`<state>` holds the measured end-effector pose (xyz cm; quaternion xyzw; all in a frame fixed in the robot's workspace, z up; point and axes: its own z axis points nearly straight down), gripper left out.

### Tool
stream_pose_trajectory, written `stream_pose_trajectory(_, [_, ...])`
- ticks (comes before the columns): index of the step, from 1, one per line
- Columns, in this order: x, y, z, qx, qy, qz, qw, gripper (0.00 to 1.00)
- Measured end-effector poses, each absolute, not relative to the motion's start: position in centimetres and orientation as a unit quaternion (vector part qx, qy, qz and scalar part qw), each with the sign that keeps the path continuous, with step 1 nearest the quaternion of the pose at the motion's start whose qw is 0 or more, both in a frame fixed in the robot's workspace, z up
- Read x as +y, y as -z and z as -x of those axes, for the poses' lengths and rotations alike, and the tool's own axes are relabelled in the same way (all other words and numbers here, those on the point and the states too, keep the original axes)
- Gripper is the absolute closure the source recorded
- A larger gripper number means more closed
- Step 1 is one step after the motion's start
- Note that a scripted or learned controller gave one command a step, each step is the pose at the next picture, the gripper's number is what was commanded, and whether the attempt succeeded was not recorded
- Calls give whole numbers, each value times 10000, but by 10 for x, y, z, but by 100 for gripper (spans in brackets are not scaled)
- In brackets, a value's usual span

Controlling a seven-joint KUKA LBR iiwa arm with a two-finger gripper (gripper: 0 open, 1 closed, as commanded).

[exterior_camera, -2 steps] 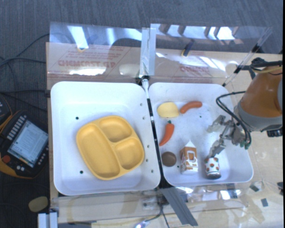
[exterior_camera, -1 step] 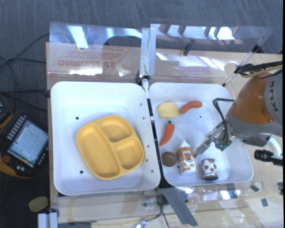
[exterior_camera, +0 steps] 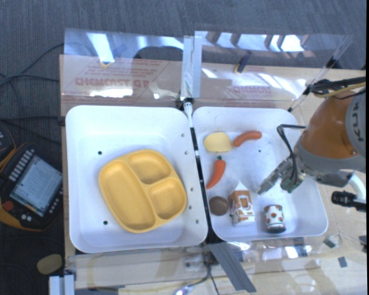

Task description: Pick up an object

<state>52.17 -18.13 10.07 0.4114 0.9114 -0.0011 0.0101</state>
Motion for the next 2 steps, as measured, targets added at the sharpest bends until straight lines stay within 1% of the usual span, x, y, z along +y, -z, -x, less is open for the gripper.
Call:
stream_pose_trajectory(1, [-122,-92,-534,9866,30,-1625,97,100])
stream_pose_trajectory(2, [-63,-184,-501,9555,2,-2949,-2,100])
